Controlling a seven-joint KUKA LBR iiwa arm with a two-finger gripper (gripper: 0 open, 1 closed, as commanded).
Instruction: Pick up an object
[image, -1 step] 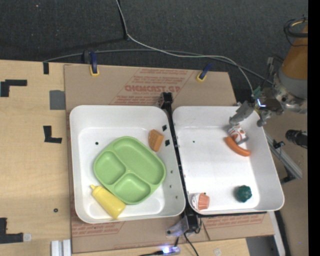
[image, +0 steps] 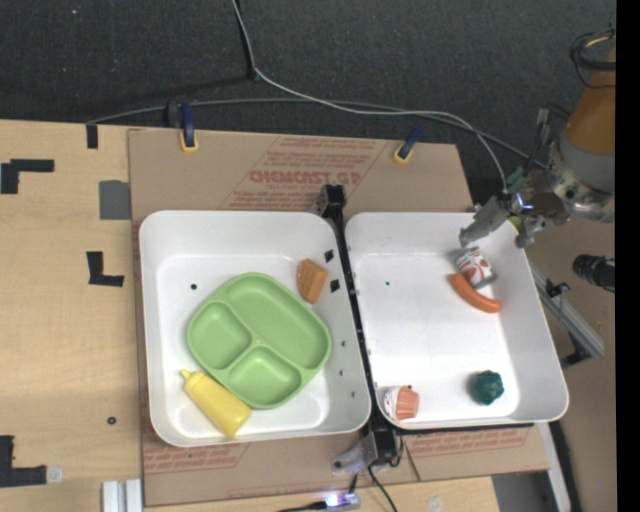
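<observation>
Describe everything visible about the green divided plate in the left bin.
The green divided plate is light green, looks like matte plastic, and has rounded corners and three compartments: two smaller ones and one larger. All three look bare. It lies flat on the floor of the left bin, turned at an angle to the walls. The yellow bottle lies against its lower-left edge; the small orange-brown piece sits just off its upper-right corner.

Both bins (image: 160, 250) showed plain white. The divided plate (image: 258, 340) was light green, the squeeze bottle (image: 215, 402) yellow, the small wedge (image: 311, 281) orange-brown. The sausage (image: 475, 293) was orange, the can (image: 474, 267) red and white, the lump (image: 487, 387) dark green, the cup (image: 401, 402) orange and white. The surface (image: 50, 300) looked pale wood with black marks.
</observation>
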